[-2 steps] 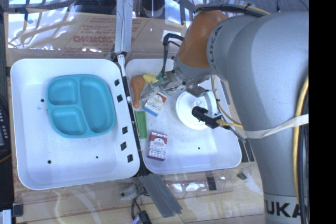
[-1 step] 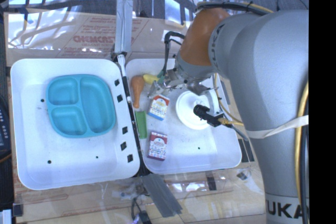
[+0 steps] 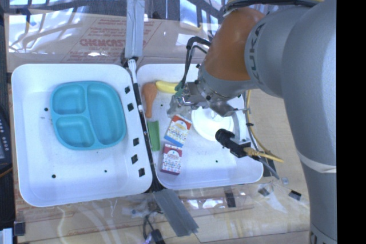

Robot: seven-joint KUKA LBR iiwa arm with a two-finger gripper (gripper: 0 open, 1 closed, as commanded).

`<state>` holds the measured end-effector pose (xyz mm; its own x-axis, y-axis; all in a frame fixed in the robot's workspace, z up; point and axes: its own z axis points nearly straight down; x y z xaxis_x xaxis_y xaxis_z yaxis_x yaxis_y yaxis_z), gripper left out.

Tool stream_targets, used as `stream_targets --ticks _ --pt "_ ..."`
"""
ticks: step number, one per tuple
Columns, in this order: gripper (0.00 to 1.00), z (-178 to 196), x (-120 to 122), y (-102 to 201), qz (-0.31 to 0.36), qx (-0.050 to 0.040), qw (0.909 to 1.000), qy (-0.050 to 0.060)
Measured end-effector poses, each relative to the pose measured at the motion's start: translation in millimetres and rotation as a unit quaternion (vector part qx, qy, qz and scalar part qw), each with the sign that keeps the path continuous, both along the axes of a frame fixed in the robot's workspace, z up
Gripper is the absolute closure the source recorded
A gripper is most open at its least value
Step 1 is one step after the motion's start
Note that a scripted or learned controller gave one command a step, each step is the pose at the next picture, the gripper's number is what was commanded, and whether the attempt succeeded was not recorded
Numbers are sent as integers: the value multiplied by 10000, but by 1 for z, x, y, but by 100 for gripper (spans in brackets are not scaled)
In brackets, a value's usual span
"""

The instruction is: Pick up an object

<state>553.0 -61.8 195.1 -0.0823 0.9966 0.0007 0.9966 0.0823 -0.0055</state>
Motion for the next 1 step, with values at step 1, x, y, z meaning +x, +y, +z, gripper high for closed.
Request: stream_targets --ticks 1 --pt "0 -1 0 0 -6 0 10000 6"
